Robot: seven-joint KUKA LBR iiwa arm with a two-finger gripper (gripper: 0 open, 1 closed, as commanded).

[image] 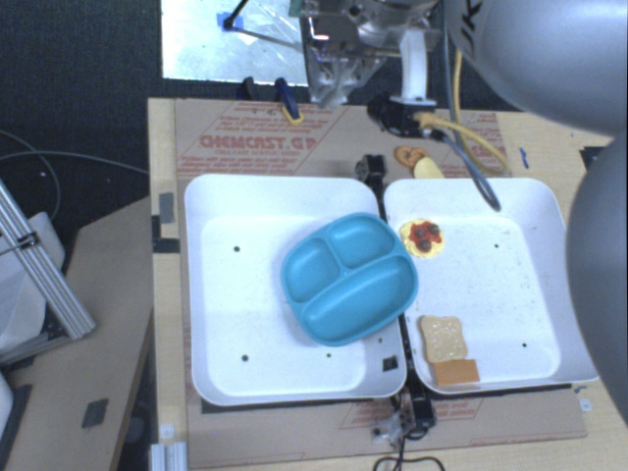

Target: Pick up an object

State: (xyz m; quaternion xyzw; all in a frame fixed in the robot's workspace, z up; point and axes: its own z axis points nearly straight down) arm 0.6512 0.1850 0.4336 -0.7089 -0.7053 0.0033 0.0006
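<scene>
The gripper (pixel 329 77) hangs high above the far edge of the tabletop (pixel 245 135), beyond both bins and well apart from every object; I cannot tell its state from this slant. It looks parked clear so the camera sees everything.

The blue divided plate (pixel 348 278) is smooth moulded plastic with three compartments; it sits tilted, resting in the left bin (pixel 226 292) with one edge riding over the wall shared with the right bin (pixel 520 273).

In the right bin lie a small round pizza toy (pixel 422 236), a slice of bread (pixel 443 338) with a speckled face, and touching it a flat orange block (pixel 455 372). All are low and flat, likely awkward to pinch.
</scene>
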